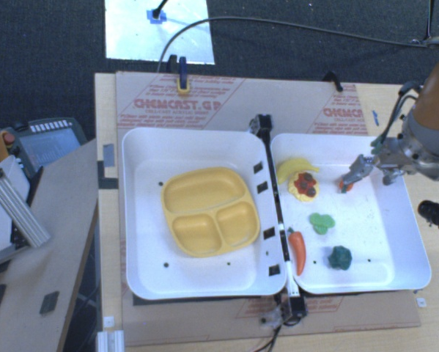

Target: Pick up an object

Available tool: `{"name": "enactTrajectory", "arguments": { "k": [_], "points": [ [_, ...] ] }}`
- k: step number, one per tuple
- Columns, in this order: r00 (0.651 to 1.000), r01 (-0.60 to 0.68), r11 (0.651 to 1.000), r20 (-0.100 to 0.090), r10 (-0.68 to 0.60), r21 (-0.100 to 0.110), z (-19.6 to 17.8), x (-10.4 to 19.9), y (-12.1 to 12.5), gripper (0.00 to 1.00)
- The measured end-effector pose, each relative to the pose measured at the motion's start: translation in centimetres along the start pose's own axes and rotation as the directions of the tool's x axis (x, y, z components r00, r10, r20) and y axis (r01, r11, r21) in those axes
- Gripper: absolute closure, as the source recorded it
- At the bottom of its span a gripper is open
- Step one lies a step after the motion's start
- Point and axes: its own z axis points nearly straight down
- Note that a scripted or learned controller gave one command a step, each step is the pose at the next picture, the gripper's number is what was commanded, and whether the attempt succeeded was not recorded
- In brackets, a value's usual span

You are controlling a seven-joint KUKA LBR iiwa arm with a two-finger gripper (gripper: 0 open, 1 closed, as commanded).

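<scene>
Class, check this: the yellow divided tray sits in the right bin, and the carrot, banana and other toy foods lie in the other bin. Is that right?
Not quite. The camera view shows the yellow tray in the left bin; the carrot, banana and other toy foods lie in the right bin.

Bright, even overhead light fills the scene, with the two white bins [204,141] nearly washed out and only faint, soft shadows. The picture is slightly soft and grainy, and the arm [432,116] looks blurred.
</scene>
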Motion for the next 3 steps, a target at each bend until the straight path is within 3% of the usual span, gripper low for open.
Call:
{"name": "enactTrajectory", "arguments": {
  "k": [1, 2, 3],
  "points": [
    [1.000, 0.003, 1.000, 0.002, -0.003, -0.012, -0.7, 0.0, 0.2, 0.00],
    [1.000, 0.003, 1.000, 0.000, -0.003, -0.009, 4.9, 1.1, 0.4, 0.00],
    [1.000, 0.001, 1.000, 0.001, -0.001, -0.010, 9.8, 0.1, 0.7, 0.00]
  ]
}}
